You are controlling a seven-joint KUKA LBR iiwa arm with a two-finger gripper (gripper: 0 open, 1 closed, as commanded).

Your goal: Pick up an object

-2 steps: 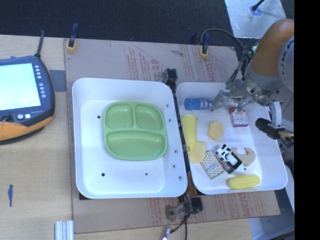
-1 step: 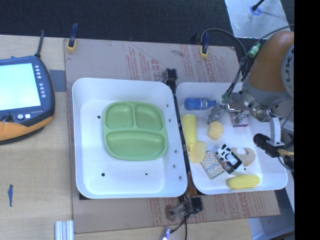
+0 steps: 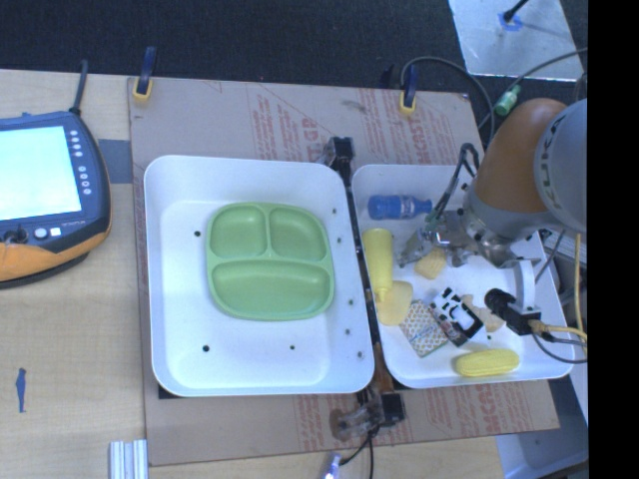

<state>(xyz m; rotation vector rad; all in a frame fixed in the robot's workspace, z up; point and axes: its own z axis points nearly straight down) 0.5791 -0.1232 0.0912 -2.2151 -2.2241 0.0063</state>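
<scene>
Hovering gripper low over yellow chunk in right bin; finger state unclear, can't tell. Centering before closing, avoiding blue bottle.

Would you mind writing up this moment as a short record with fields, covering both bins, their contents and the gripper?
left bin: holds a green divided plate, lying flat near the middle
right bin: holds a blue bottle, a long yellow piece along its left wall, a corn cob near the front, a patterned packet
gripper: low in the right bin, by a small yellow block
grasp: cannot tell
outside bins: handheld screen at left of bench
</scene>
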